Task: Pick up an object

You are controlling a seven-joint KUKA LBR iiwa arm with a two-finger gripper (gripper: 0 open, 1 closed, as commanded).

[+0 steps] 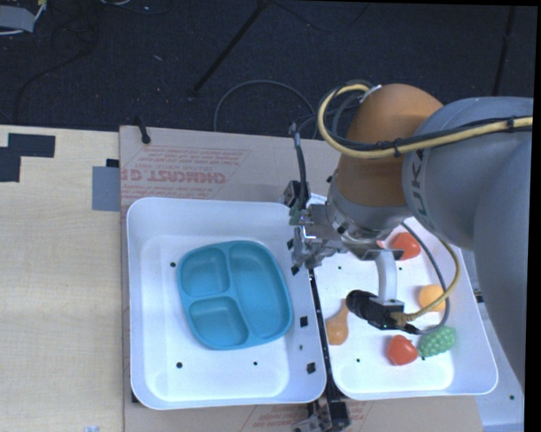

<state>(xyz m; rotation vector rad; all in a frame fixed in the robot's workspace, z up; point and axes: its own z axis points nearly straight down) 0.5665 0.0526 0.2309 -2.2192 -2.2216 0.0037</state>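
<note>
Reaching is my step now: my gripper (307, 247) hangs over the edge of the toy bin (371, 375), apart or together I cannot tell, and next I must move across and down onto the orange toy (337, 329) lying inside it.

pale wooden bench (46, 291), light in grain, spreading out to the left edge. flat upon it, a brown cardboard sheet (192, 168) with red print reading upside down, showing behind and in front of the bins. side by side on that cardboard, close together: left white bin (131, 294) and right white bin (479, 379). left of the sheet, flat against the wood, a dark stepped patch (25, 153) and a grey rectangular patch (104, 187) just beside the cardboard's corner.
</note>
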